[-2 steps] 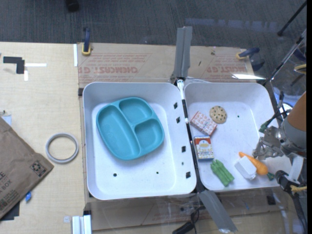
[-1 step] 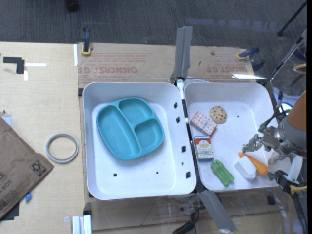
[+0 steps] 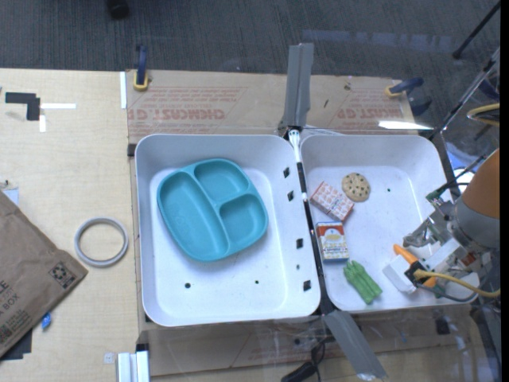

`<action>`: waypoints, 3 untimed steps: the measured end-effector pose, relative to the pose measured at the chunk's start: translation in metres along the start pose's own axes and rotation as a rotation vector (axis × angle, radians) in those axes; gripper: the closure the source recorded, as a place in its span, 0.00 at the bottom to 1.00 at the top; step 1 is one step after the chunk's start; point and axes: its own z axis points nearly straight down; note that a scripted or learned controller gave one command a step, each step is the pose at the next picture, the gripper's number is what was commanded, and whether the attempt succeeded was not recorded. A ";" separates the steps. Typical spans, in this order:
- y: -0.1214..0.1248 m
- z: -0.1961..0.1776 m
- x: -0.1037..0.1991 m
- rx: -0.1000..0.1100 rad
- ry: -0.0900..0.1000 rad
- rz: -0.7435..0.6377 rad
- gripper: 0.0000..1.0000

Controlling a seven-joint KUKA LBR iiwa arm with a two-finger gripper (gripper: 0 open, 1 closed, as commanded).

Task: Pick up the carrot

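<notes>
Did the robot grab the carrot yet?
Not clearly. The gripper has reached the right bin and sits right at the orange carrot, whose tip pokes out beside it. A firm hold can't be made out. Lifting the carrot is what's left.

Bench (image 3: 71,157): we record a pale wood-grain top. Directly on it, we list two shallow white bins side by side, the left bin (image 3: 151,237) and the right bin (image 3: 413,146), their inner walls touching; a flattened cardboard sheet (image 3: 215,102) behind them (its red print reads upside down to us); a grey tape ring (image 3: 101,240) left of the left bin; a brown cardboard box (image 3: 28,281) at the left edge.
</notes>
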 end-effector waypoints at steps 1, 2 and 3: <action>-0.003 0.000 0.002 0.000 0.000 0.303 0.00; -0.019 -0.089 0.011 -0.001 -0.001 -0.080 0.00; -0.027 -0.012 0.018 -0.016 0.009 0.202 0.00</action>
